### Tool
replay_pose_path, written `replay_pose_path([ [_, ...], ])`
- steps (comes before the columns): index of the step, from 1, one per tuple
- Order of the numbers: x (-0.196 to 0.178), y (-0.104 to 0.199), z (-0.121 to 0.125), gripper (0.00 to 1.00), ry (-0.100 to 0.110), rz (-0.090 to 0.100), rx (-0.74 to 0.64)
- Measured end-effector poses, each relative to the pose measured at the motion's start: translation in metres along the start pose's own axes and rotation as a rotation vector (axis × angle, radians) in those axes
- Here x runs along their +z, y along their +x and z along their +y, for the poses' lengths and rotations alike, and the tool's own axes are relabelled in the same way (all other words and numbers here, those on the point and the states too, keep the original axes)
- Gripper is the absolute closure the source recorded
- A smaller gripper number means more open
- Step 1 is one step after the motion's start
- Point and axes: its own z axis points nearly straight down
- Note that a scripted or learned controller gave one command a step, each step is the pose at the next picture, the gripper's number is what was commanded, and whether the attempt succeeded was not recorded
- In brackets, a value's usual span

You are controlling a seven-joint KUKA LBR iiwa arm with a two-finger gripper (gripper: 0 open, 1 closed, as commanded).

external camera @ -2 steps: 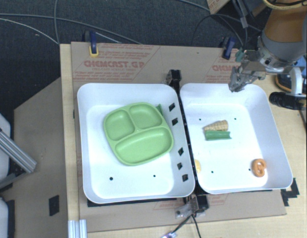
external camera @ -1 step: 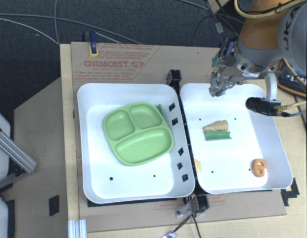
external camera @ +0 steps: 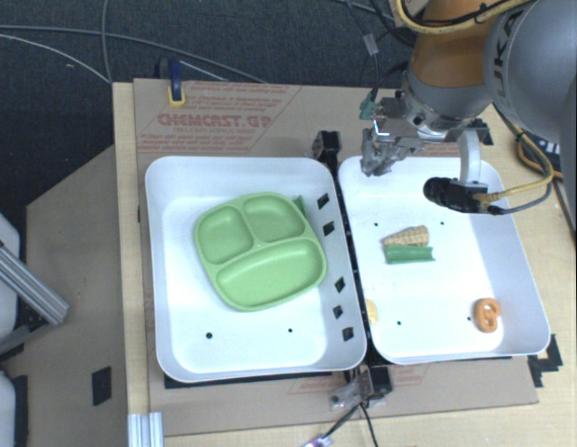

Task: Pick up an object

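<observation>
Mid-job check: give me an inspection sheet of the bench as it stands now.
Surface: two white bins side by side, left bin, right bin, on a cardboard sheet.
Job's things: green plate in the left bin; in the right bin a tan wedge touching a green stick, and an orange ring apart near the front right corner.
Clutter: black clips along the divide between bins.
Tool: over the right bin's back left corner, holding nothing seen.
Cables: thin wires on the dark floor behind; a loop at the front edge.
Surroundings: metal rail at left.
</observation>
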Motion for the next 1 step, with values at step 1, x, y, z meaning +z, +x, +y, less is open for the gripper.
replay_pose_path([
  [1, 0.0170, 0.0495, -0.0033, 1.00, 0.006, 0.000, 0.001],
])
